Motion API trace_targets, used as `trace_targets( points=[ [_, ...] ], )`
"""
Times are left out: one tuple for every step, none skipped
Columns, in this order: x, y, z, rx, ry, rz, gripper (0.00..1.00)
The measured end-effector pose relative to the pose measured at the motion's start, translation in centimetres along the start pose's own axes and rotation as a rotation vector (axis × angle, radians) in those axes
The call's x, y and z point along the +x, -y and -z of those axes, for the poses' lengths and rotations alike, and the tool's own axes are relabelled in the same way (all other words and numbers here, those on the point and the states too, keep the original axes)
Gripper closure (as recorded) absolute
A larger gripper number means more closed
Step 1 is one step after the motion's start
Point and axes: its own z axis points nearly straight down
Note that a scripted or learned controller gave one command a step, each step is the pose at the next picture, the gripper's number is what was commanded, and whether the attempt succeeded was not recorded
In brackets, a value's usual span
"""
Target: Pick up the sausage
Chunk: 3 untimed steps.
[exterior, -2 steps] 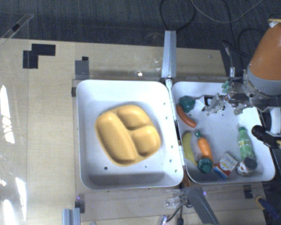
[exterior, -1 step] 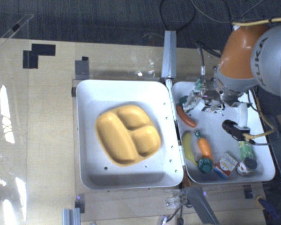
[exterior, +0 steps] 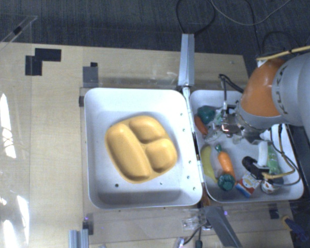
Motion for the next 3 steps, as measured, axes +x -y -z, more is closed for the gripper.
trace_targets(
  points=[
    [-0.8, -5.3, -0.6, -0.006, 0.0, -0.077, 0.0],
    [-0.6, -5.5, 0.7, -0.013, -0.002, -0.074, 1.0],
    [0.2, -8.7, -0.3, 0.007, -0.002, -0.485, 1.0]
  ],
)
